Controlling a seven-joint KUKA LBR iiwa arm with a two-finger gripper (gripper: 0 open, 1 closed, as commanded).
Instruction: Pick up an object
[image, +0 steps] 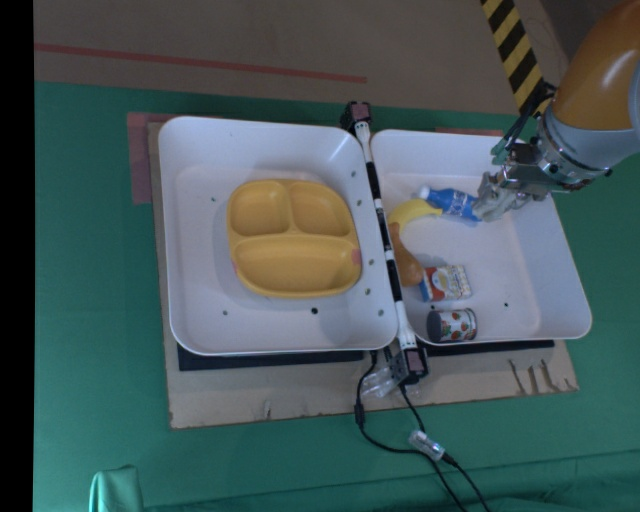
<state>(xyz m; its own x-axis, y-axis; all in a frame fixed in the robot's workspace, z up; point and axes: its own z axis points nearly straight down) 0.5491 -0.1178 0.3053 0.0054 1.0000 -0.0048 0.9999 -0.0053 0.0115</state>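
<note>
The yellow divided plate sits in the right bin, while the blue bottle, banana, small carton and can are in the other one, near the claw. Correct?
Not quite. The camera view shows the yellow divided plate in the left bin; the blue bottle, banana, small carton and can are in the right bin, near the claw.

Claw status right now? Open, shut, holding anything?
Claw: cannot be told; it sits low in the right bin, beside the blue bottle.

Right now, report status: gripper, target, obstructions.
Gripper low in right bin, at blue bottle. Nothing seen held. Banana touches bottle; can and carton apart.
</note>
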